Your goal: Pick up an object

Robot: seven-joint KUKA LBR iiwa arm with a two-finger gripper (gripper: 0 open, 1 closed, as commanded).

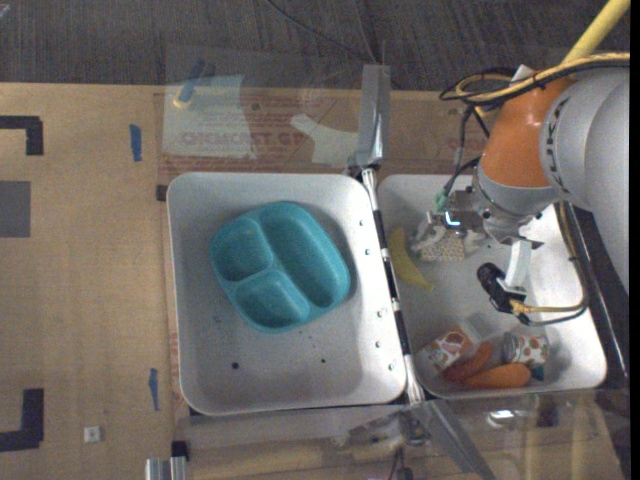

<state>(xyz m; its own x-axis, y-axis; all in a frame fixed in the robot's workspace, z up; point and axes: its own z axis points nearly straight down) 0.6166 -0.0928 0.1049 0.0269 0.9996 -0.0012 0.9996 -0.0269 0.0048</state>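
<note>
Nothing looks lifted yet: the end effector (pixel 447 230) is down in the right bin (pixel 590 363) over a speckled object (pixel 445 250), its grip impossible to tell, the pick apparently undone.

White bins: two, side by side, left bin (pixel 190 298) and right bin (pixel 570 368). Teal divided plate (pixel 280 265): one, counted in left bin; three compartments are seen in it. Yellow banana (pixel 410 263): one, in right bin. Orange carrots (pixel 490 368): two (lying close together, so count is less sure). Small patterned items: two are counted, one (pixel 447 348) left of carrots, one (pixel 527 348) right of them; kind cannot be told. Blue tape marks on bench: three, (pixel 135 143), (pixel 188 86), (pixel 153 388). Arm (pixel 560 138): one.
</note>
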